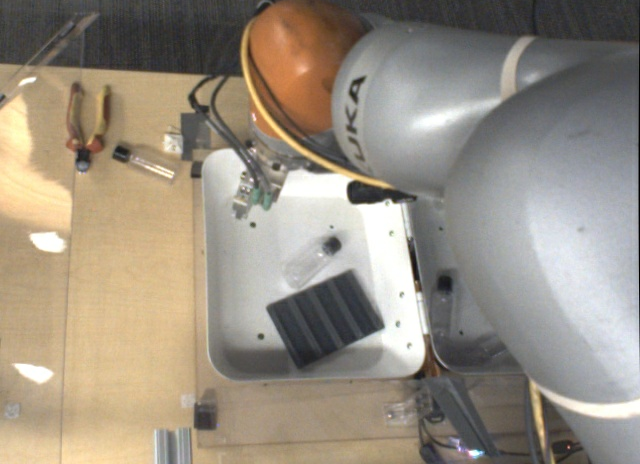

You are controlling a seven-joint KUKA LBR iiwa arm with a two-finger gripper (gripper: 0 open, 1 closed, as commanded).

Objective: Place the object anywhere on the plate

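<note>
The pincer (252, 192) hung over the left bin (222, 282) — whether open or closed could not be told. The small bottle (312, 259) lay just beside the ribbed dark plate (325, 319) — the placing evidently not yet done.

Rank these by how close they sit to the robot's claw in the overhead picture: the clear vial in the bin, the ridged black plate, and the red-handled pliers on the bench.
From the gripper:
1. Clear vial, just below it in the bin.
2. Ridged black plate, lower in the same bin.
3. Red-handled pliers, out on the bench at far left.
</note>
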